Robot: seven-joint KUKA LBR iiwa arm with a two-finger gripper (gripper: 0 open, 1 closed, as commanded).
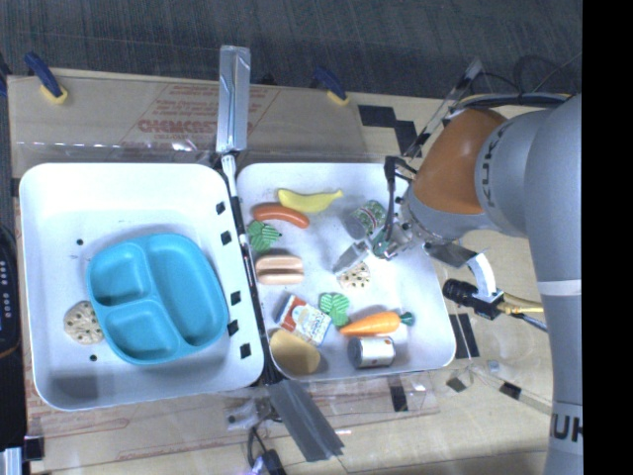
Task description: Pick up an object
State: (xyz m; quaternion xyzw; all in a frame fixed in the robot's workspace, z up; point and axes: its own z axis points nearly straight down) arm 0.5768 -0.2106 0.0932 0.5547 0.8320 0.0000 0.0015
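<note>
your gripper is down inside the right bin, near its back right corner, so i judge this as the reach-and-close step of the pick. whether it is open or closed you cannot tell; the wrist and orange band cover most of it.

nearest things: a crumpled green-and-silver wrapper touching or just under the gripper, and a cookie just in front. which one the gripper is over, you cannot tell.

further off in the same bin: banana, sausage, hot dog, carrot, can. the left bin has a blue divided plate and a second cookie beside it.

next move likely calls for a firm close, then a straight lift clear of the bin wall. the wrapper looks thin and slippery, so it may slide out.
</note>
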